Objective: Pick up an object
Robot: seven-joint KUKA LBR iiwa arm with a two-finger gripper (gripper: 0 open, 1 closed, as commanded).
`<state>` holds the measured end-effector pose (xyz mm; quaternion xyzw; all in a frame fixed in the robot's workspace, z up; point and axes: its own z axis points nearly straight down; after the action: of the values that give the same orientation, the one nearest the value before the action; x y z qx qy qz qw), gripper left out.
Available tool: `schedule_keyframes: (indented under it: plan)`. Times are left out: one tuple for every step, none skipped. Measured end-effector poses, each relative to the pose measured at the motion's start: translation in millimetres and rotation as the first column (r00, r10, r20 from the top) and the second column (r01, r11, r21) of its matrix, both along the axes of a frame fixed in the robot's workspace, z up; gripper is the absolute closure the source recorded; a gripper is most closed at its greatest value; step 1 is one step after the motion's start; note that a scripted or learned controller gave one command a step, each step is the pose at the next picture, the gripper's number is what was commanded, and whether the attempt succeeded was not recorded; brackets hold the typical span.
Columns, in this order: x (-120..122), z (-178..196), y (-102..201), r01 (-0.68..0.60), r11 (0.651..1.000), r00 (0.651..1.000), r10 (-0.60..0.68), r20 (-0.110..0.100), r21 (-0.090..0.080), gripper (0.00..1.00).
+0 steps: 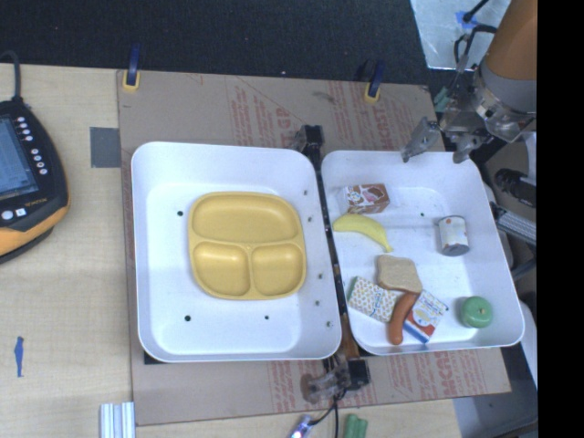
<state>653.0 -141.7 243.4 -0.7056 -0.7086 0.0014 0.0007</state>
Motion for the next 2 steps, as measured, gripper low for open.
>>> schedule_keyframes:
  plan:
    - [-50.5,-96.9,-71.5,0.000,1.000,1.000,0.000,-0.003,-0.001,0.00]
    - [-107.0,-143.7,8.5,-0.003,1.000,1.000,0.003,-0.002,0.001,0.00]
